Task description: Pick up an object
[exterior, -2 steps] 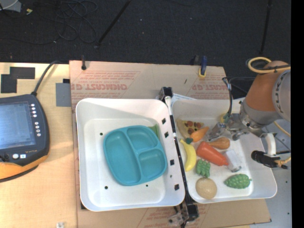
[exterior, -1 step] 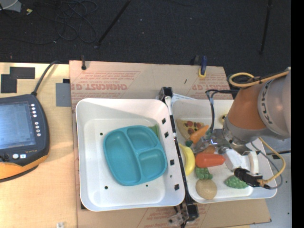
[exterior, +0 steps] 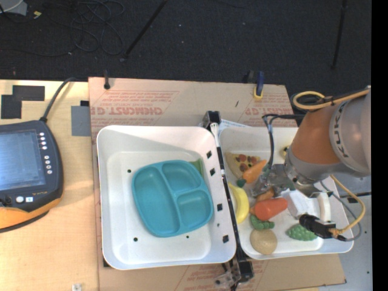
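1. Objects for picking, none lifted yet: blue tray (exterior: 173,197) alone in left bin (exterior: 115,156).
2. Yellow banana-like piece (exterior: 240,204), red piece (exterior: 270,208), beige ball (exterior: 264,242) and green piece (exterior: 302,232) heaped in right bin (exterior: 242,141).
3. Tool (exterior: 271,182) down among the heap; open or closed, cannot tell.
4. Left to do: grip and lift.
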